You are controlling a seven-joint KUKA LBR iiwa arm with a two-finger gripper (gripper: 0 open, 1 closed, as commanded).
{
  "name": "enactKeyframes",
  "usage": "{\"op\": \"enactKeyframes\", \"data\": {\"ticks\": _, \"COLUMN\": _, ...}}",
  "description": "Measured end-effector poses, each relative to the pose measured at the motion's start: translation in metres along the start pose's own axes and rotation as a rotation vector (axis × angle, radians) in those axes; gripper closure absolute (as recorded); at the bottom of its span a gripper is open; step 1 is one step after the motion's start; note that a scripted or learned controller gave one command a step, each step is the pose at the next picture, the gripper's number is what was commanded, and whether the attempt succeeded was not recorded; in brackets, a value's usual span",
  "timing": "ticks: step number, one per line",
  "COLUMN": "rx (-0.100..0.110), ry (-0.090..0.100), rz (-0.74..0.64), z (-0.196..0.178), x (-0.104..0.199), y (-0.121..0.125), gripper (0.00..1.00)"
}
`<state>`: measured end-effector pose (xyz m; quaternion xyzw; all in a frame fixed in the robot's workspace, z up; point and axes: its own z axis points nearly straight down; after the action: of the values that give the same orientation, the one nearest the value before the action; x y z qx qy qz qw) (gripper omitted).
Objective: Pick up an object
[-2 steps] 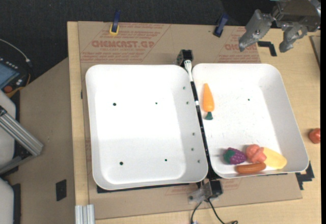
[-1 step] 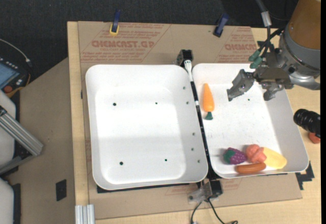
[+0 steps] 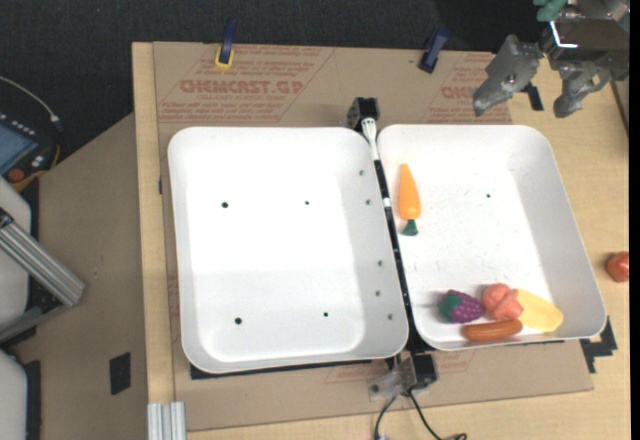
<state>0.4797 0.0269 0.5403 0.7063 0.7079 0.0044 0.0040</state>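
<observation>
The right bin (image 3: 490,228) holds an orange toy carrot (image 3: 407,190) by its left wall. In its near corner lie a purple grape bunch (image 3: 460,307), a pink-orange lump (image 3: 503,301), a yellow piece (image 3: 541,312) and a red sausage (image 3: 492,330), all close together. My gripper (image 3: 534,96) hangs above the bench beyond the far right corner of the right bin. Its fingers are spread open with nothing between them.
The left bin (image 3: 270,238) sits beside the right one on a cardboard sheet (image 3: 300,78). A small orange object (image 3: 617,267) lies on the bench outside the right bin's right wall. Blue clamps (image 3: 227,46) hold the sheet's far edge.
</observation>
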Motion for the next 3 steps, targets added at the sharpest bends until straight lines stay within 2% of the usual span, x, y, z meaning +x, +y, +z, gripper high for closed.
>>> {"op": "enactKeyframes", "data": {"ticks": 1, "rx": 0.021, "ry": -0.001, "rz": 0.007, "z": 0.141, "x": -0.043, "y": -0.003, "gripper": 0.00}}
{"op": "enactKeyframes", "data": {"ticks": 2, "rx": -0.004, "ry": 0.003, "rz": -0.006, "z": -0.002, "x": 0.044, "y": 0.000, "gripper": 0.00}}
{"op": "enactKeyframes", "data": {"ticks": 3, "rx": 0.022, "ry": -0.002, "rz": 0.007, "z": 0.116, "x": 0.012, "y": -0.002, "gripper": 0.00}}
